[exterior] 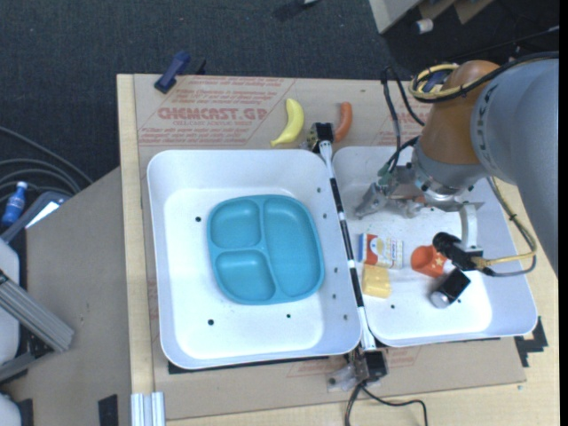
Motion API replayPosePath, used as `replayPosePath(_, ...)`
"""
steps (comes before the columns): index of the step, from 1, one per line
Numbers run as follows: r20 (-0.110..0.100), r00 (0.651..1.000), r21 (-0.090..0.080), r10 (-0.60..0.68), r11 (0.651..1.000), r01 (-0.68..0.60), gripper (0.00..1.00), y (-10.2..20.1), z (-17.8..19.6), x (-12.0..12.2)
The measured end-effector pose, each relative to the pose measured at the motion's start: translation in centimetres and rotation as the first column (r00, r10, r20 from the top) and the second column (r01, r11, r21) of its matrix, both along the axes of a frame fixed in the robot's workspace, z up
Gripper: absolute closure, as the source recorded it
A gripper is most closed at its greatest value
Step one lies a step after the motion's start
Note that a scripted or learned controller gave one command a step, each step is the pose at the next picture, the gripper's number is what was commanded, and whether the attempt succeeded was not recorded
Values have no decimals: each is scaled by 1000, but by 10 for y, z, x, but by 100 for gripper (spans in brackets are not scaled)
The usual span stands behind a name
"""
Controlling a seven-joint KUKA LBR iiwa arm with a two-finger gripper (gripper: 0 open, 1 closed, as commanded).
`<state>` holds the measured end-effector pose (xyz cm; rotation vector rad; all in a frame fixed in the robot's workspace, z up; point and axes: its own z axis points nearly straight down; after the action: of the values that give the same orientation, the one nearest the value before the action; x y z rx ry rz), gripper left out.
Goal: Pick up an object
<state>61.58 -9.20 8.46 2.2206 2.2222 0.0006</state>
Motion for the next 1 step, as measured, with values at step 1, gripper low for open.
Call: replayPosePath(1, 1, 1000, 0, 1, 1000, -1, 0, -5, 1, 51)
